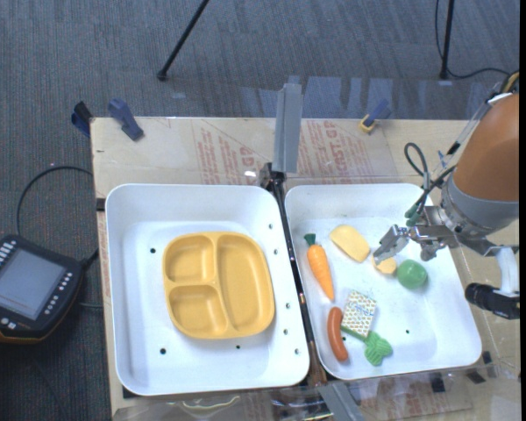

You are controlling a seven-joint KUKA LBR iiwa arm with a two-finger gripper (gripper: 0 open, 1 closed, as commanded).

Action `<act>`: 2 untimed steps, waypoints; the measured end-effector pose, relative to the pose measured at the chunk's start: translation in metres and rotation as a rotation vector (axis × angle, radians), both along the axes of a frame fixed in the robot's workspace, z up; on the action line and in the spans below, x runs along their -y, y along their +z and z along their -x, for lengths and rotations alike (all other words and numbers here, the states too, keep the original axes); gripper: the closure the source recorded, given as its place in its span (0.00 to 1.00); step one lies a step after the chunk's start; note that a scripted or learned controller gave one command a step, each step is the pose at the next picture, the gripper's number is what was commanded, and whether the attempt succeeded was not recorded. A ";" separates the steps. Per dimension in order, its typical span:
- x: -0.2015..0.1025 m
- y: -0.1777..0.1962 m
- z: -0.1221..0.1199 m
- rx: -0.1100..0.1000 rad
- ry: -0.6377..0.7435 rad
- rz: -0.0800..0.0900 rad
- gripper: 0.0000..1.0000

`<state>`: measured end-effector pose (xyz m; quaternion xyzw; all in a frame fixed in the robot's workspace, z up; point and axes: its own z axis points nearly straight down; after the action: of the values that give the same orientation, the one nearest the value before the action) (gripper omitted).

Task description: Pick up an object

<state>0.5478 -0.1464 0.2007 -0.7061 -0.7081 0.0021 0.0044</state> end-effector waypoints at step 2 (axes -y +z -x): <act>-0.059 -0.118 -0.051 0.001 0.249 -0.001 0.00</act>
<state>0.5987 -0.0877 0.0824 -0.6128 -0.7902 0.0018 0.0039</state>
